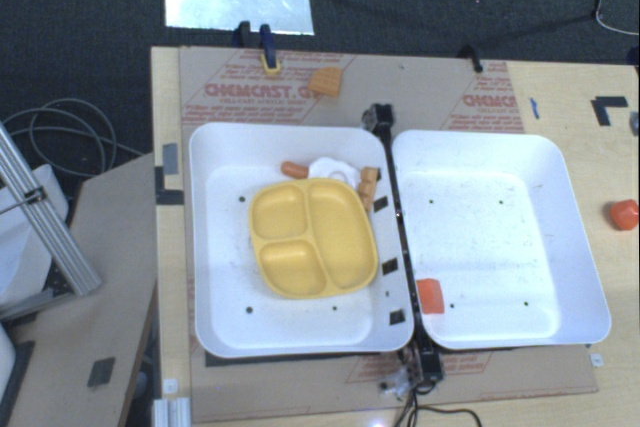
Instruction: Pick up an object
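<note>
A yellow divided plate (311, 239) lies in the middle of the left bin (220, 245). Just behind it sit a small orange sausage-shaped piece (294, 170), a white object (333, 171) and a small tan block (368, 185) close to the bin's right wall. An orange-red block (429, 295) rests in the near left corner of the right bin (560, 215).
On the bench behind the bins lies a tan block (325, 81). A second orange-red piece (623, 214) sits on the bench to the right of the right bin. Black clamps run along the seam between the bins. A shiny sheet lies on the dark floor beyond.
</note>
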You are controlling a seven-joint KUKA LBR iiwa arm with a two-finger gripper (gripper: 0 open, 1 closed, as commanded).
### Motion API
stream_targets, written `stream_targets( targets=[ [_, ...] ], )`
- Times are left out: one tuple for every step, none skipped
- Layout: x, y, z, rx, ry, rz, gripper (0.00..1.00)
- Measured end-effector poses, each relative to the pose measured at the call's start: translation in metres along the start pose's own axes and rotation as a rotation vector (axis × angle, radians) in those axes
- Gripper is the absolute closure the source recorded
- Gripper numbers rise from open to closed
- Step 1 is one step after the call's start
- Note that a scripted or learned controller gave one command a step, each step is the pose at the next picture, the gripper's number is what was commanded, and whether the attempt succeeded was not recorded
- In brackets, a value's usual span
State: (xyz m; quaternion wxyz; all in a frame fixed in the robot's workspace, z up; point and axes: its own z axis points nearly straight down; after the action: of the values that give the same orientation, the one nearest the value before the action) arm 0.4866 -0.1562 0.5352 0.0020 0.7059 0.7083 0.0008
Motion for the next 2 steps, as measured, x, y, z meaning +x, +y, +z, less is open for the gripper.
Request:
stream_targets(
  targets=[
    [-0.0002,0.0005,-0.0119,-0.005,-0.002,-0.004,1.00],
    [-0.0002,0.0005,-0.0114,-0.004,-0.002,-0.004,0.00]
  ],
)
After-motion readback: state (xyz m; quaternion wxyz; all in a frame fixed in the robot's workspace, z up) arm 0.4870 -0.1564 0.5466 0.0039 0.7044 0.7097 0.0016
